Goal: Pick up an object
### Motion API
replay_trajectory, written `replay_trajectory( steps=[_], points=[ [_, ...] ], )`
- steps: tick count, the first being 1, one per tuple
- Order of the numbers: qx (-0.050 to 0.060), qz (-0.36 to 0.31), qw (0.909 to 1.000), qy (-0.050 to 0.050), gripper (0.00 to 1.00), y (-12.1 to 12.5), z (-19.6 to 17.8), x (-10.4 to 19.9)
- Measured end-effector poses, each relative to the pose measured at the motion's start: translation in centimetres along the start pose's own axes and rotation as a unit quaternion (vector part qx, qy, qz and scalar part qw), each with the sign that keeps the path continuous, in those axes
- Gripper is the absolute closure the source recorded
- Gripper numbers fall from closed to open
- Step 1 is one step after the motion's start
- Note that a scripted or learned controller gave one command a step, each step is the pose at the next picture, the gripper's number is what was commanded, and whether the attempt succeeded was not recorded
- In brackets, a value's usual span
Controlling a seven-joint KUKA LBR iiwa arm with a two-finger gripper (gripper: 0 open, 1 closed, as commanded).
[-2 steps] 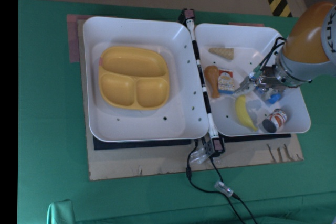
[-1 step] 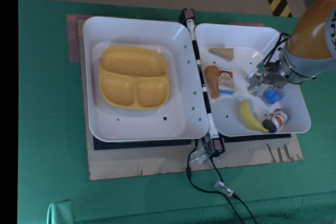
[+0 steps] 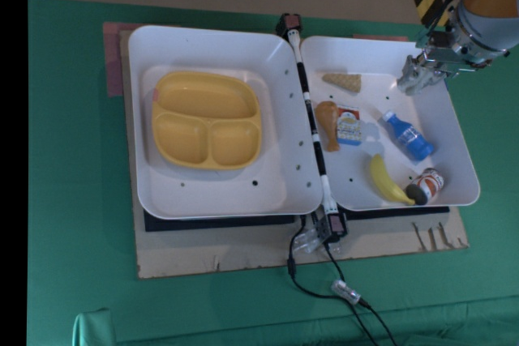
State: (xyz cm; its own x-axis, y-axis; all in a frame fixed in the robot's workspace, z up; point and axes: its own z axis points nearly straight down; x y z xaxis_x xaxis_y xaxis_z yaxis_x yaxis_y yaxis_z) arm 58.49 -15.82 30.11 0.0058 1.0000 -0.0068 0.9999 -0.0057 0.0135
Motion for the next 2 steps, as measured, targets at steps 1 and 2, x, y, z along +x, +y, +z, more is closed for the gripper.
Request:
replay_trajectory(
  steps=[1,2],
  points=[
    [0.0,0.0,1.0,0.0,0.0,0.0,0.0,0.0],
    [0.001,0.001,1.0,0.0,0.0,-4.5,10.8,-2.8]
  ],
)
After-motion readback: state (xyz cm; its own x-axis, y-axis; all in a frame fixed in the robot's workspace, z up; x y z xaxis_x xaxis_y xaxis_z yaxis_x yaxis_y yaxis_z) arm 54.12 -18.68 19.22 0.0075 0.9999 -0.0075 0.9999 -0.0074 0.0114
